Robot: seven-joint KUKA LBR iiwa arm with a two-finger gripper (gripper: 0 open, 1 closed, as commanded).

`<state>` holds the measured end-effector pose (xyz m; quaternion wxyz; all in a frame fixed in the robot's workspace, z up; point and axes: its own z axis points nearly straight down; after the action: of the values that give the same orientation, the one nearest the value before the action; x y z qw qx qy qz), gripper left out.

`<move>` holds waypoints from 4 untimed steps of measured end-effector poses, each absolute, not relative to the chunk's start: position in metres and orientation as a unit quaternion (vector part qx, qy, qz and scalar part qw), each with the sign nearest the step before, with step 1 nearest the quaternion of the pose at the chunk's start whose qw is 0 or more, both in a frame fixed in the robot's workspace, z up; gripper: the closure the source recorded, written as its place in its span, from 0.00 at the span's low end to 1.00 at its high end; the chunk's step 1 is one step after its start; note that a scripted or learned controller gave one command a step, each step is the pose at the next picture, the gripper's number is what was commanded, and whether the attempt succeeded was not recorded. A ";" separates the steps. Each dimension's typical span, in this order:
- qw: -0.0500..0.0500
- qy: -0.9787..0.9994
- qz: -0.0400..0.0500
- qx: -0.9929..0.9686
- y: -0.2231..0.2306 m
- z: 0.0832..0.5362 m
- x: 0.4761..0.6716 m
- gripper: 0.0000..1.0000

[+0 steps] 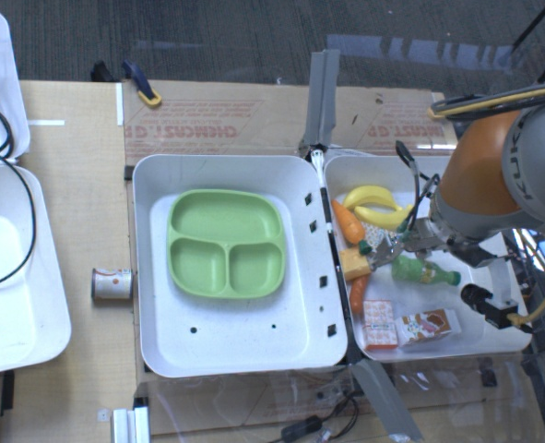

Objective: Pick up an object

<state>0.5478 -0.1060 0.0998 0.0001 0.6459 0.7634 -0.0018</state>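
The gripper (389, 247) hangs low in the right bin (493, 344), at the end of a grey arm (521, 169) with an orange band (479, 169) that reaches in from the right. Whether the gripper is apart or together cannot be told from this slant, and nothing shows clamped in it. Its tip sits among a cluster of toy food at the bin's left side. Just right of the tip lies a green bottle (424, 271), on its side. Just left of the tip rests a yellow block (355, 264), and far of that lies a carrot (348, 221), tilted along the bin's left wall. A banana (375, 203) lies at the far side, next to the carrot. A second orange piece (358, 293) lies near of the yellow block. At the bin's near edge sit a small red-and-white carton (379, 325) and, to its right, a flat red packet (427, 325). The left bin (161, 340) holds a green divided plate (226, 243), lying flat and well apart from the gripper. On the bench (78, 127), left of that bin, a small can (112, 284) lies on its side.
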 end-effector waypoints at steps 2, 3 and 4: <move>0.000 0.762 -0.002 0.648 -0.107 0.108 0.548 0.00; -0.001 0.760 -0.001 0.649 -0.159 0.091 0.524 0.00; -0.001 0.759 0.000 0.651 -0.159 0.100 0.524 1.00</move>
<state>0.5242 -0.1590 0.0999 -0.0007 0.6510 0.7591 -0.0004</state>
